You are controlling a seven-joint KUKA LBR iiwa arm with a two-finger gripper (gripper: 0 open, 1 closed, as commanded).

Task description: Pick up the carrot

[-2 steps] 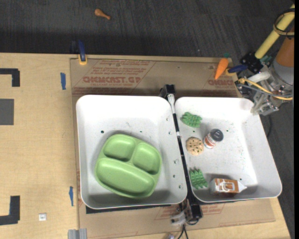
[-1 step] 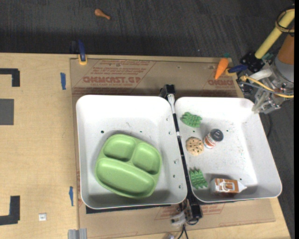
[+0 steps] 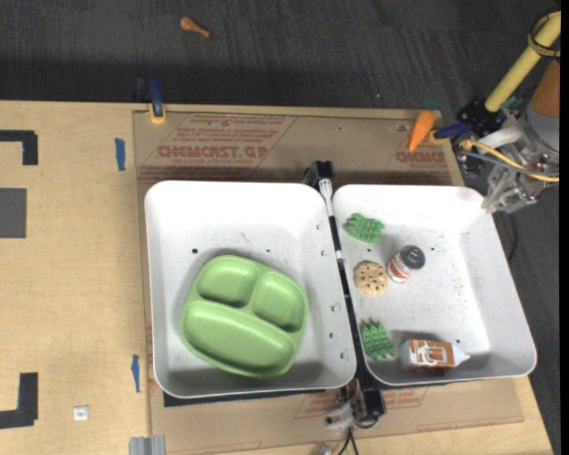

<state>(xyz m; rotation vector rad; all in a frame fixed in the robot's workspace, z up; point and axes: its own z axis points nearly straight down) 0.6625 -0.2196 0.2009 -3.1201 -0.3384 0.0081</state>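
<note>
From the camera above the bench we see two shallow white bins side by side on a cardboard sheet, the left bin [image 3: 169,213] and the right bin [image 3: 498,293], their inner walls touching along a dark divider. The carrot [image 3: 420,131] lies outside both bins, on the cardboard just beyond the far edge of the right bin, near that bin's far-left stretch, its orange body tilted with the green tip pointing away from the bins. In the left bin a green divided plate [image 3: 242,313] sits toward the near edge, tipped a little. In the right bin we find a green leafy toy [image 3: 364,227] near the far-left corner, a cookie [image 3: 370,277] against the left wall, a small can [image 3: 406,264] just beside the cookie on its right, a second green leafy piece [image 3: 377,339] near the near-left corner, and a small carton [image 3: 434,354] lying just right of it along the near edge. The gripper [image 3: 511,195] hangs at the right bin's far-right corner, well apart from the carrot; we cannot tell its state. A small orange object [image 3: 194,27] lies on the dark floor beyond the bench.
</note>
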